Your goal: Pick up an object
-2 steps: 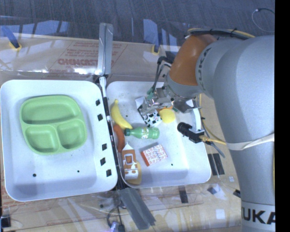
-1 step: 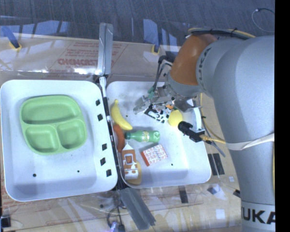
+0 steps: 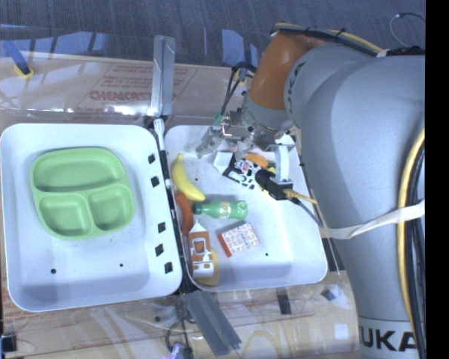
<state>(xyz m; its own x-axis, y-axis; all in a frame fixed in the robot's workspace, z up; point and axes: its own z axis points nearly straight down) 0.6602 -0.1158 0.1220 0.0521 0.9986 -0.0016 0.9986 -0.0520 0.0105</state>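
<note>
While the pincer (image 3: 243,144) hovers over the right bin (image 3: 299,264) (grip state unclear), the banana (image 3: 185,179) lies nearby.

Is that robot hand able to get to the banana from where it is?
Probably yes. The banana lies on top near the right bin's left wall, nothing over it, and the hand hangs just above that bin's far end.

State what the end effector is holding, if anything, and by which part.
It cannot be told. The end effector sits low over the right bin's far side, above a black-and-white item; no grasp is visible.
</note>
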